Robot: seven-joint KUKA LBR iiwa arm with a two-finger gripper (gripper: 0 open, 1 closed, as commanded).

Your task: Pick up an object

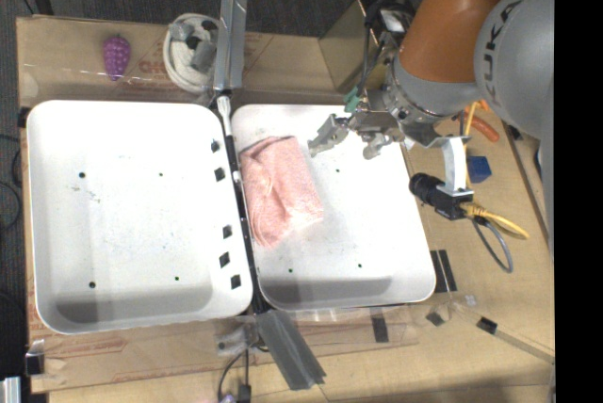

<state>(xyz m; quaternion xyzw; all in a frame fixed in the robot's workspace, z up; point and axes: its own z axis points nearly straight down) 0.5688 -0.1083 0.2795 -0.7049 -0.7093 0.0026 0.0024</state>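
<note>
Approach step: the grey two-finger gripper [350, 139], jaws apart and empty, hangs above the right white bin [396, 232], just right of the folded pink terry cloth [277, 188] at frame centre. Next move, judged: shift left and descend.

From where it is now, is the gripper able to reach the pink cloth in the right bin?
Probably yes. The pink cloth lies uncovered in the right bin, against its left wall. The gripper hangs above the same bin, up and to the right of the cloth, and nothing stands between them.

robot lab: bench [283, 62], bins [122, 123], cables
</note>
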